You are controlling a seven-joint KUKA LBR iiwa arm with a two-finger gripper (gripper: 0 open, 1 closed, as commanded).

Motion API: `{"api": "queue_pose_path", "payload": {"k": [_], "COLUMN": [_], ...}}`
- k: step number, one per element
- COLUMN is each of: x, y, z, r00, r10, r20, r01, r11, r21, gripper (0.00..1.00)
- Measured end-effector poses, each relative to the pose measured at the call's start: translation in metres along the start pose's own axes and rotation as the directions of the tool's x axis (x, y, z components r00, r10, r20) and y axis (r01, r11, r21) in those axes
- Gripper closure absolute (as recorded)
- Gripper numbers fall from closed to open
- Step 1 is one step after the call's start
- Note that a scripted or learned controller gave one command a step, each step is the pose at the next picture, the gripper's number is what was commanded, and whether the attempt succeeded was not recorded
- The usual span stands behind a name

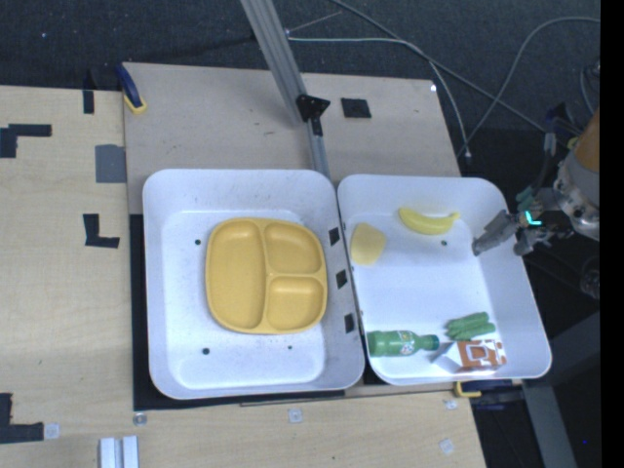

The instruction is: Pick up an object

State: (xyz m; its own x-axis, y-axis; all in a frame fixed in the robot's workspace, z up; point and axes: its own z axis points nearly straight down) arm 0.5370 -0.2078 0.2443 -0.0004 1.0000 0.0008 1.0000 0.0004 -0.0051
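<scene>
Nearest target: a curved yellow plastic banana [427,221] lies in the upper part of the right white bin [507,295], well clear of the walls, with bare floor around it.
Other candidates: a pale yellow rounded wedge [368,245] sits just beside the right bin's left wall; a green plastic bottle [401,342] lies along the lower edge; a green ridged pickle-like piece [469,325] and a small orange-and-white carton [479,355] crowd the lower right corner, close together.
Gripper: the two-finger gripper [504,234] hangs at the right rim of the right bin, right of centre in the frame, its dark fingers apparently spread and nothing between them; the view is small there, so the gap is a guess.
Step in hand: approach, by my reading, with nothing lifted yet.
Doing it well: the banana looks the best pick; close across its narrow middle, not along its curve, and descend squarely.
Risk: the corner cluster invites a two-thing grab.
Left bin: a yellow three-compartment plastic tray [265,275] rests in the left white bin [175,359].
</scene>
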Motion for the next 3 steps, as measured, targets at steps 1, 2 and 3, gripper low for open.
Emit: {"api": "queue_pose_path", "payload": {"k": [1, 2, 3], "x": [0.0, -0.006, -0.014], "y": [0.001, -0.007, -0.005], "z": [-0.002, 0.049, 0.109], "r00": [1.0, 1.0, 1.0], "r10": [-0.001, 0.0, 0.0], "r20": [0.001, 0.001, 0.0], "r01": [0.001, 0.0, 0.0], "r11": [1.0, 1.0, 1.0], "r21": [-0.004, 0.001, 0.001], "gripper": [0.0, 0.0, 0.0]}}
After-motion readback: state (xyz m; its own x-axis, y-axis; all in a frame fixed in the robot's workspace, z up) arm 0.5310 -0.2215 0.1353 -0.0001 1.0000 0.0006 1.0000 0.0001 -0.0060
